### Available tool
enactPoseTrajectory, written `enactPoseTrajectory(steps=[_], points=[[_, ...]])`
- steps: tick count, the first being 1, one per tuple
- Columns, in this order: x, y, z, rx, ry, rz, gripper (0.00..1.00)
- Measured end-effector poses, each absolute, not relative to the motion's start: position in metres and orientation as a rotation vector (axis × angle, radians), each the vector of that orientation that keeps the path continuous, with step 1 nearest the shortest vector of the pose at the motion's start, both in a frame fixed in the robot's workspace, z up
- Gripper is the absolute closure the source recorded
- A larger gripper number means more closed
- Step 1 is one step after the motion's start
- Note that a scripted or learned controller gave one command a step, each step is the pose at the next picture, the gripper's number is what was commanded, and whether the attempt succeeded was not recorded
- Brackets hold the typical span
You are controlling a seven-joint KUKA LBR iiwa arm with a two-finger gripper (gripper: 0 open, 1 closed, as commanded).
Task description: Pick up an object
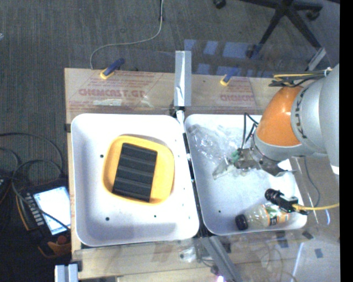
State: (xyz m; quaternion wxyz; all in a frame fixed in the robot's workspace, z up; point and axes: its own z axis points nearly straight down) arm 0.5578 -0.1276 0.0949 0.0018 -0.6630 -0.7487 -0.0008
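2 bins, 1 bottle, 1 yellow dish

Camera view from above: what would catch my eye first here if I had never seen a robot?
Likely the yellow dish with a ribbed black block on it, in the left bin. Then the grey arm with its orange band over the right bin, its tool at crinkled clear plastic, a bottle lying nearer the front.

You're looking down on dark grey carpet around the wooden desk. Well left of the gripper, black cables and a lit tablet lie on the floor; a chair base stands beyond it.
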Motion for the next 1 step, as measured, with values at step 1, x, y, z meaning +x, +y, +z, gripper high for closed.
enactPoseTrajectory(steps=[1], points=[[0.5351, -0.1732, 0.1328, -2.154, -2.285, 0.002, 0.0]])
